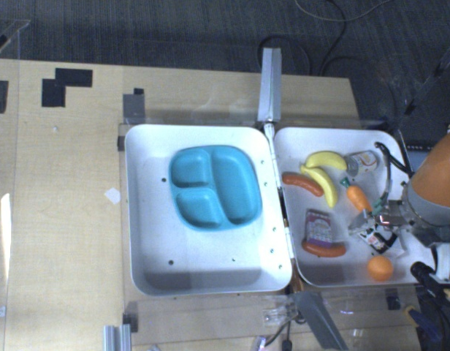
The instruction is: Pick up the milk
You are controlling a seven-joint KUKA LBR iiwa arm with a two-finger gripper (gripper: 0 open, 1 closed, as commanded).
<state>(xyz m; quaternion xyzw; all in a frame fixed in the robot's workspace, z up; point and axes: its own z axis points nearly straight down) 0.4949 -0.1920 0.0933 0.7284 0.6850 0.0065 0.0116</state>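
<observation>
The arm reaches in from the right, its orange band (pixel 437 174) over the right bin's edge. My gripper (pixel 376 229) is low inside the right bin (pixel 334 273), near its right wall. A small white-and-black object (pixel 371 238) sits right at the gripper's tip and may be the milk; I cannot tell whether it is held. A purple-and-grey packet (pixel 320 227) lies to the gripper's left, and a small greyish container (pixel 361 161) stands at the bin's back.
The right bin also holds two bananas (pixel 323 172), a sausage (pixel 302 184), a second sausage (pixel 323 249), a carrot (pixel 358 197) and an orange (pixel 380 268) just below the gripper. A blue divided tray (pixel 214 185) lies in the left bin (pixel 148 218).
</observation>
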